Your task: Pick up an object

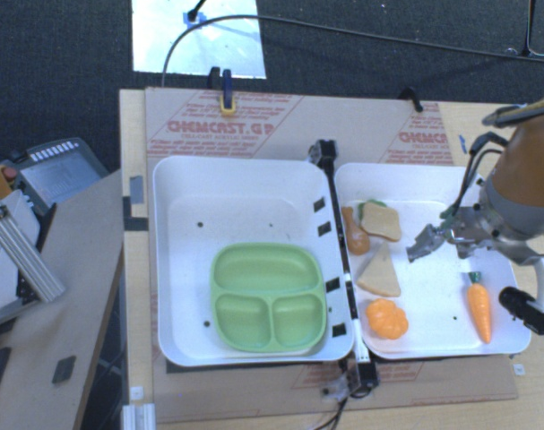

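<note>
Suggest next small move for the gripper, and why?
Probably ease the gripper down-left onto the triangular sandwich slice. It hovers over bare right bin floor, gripping nothing, and that slice lies closest, just left and below.

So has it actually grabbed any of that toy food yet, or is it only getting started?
Nothing looks picked up yet. The gripper hangs over the right bin, just right of the sandwich wedge, with no item between its fingers. The carrot, the orange, the sandwich and the hot dog all lie in the bin. The green tray sits in the left bin. The grasp and lift remain.
</note>
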Action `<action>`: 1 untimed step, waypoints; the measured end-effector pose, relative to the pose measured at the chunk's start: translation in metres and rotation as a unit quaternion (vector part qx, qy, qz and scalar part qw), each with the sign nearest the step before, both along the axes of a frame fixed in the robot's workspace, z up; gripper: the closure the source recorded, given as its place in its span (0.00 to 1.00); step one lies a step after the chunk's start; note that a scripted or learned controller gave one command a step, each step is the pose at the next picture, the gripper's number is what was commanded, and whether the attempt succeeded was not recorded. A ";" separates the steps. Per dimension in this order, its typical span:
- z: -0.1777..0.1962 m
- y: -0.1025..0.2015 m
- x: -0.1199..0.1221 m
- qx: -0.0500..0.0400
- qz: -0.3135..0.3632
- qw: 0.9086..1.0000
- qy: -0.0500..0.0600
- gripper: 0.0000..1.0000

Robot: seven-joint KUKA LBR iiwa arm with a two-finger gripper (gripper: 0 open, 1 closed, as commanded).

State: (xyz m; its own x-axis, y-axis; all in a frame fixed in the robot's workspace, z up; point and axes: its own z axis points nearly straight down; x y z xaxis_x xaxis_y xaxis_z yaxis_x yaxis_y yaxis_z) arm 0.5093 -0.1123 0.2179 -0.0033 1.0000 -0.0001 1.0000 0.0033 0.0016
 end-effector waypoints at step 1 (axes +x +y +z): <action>-0.056 0.010 -0.001 0.001 -0.001 1.000 0.002 0.00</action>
